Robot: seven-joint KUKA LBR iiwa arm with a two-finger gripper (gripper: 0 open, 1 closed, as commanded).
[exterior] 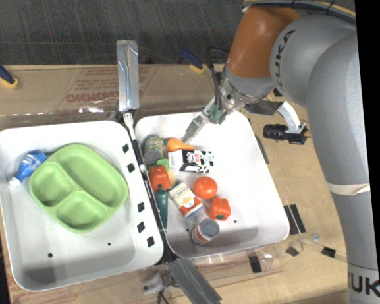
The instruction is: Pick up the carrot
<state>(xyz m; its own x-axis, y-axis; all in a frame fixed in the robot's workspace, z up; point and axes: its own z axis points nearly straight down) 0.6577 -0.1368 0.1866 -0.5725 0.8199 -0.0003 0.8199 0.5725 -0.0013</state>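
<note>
So the risk here is pretty obvious imo: the carrot (176, 144) is jammed into a pile. It's lying at the back of the right bin (258, 175), just below and to the left of the fingers (192, 129), with a dark green rounded thing (153, 145) touching it on the far side and a black-and-white cow-print carton (197, 158) right below it. A red pepper-ish item (159, 177) sits a bit further down from there. If the tips come down slightly off, they'll likely clip the carton or the green thing, or wedge between neighbours and shove the carrot toward the divider between the bins instead of closing round it. The carrot also looks small and partly covered, so a pinch on its end could just squirt it out.

The gripper comes in from the right at a slant, pointing down-left at the carrot. The fingers look close together, almost a single narrow wedge from this angle, and honestly I can't tell if there's a real gap or not. Nothing visible between them. The tips look just beside the carrot, maybe touching it, but I can't say for sure.

The green divided plate (79, 185) in the left bin (10, 217) is well away from the fingers.
</note>
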